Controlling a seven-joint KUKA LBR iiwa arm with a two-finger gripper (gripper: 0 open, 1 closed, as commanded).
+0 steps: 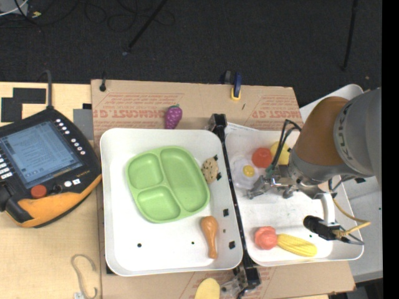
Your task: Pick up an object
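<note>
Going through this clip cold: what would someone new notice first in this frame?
Probably the bright green divided plate in the middle of the left bin, with a cookie and a drumstick beside it. Next, the grey and orange arm reaching in from the right over the right bin, where a corn cob and a red fruit lie near the front.

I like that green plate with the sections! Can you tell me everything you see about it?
The green plate is a light green, smooth, plastic-looking divided dish with rounded corners. Raised ridges split it into three compartments. It lies flat, turned a bit askew, on the floor of the left white bin. A speckled cookie sits right at its right rim, seeming to touch it. An orange drumstick toy lies just below its lower right corner.
</note>
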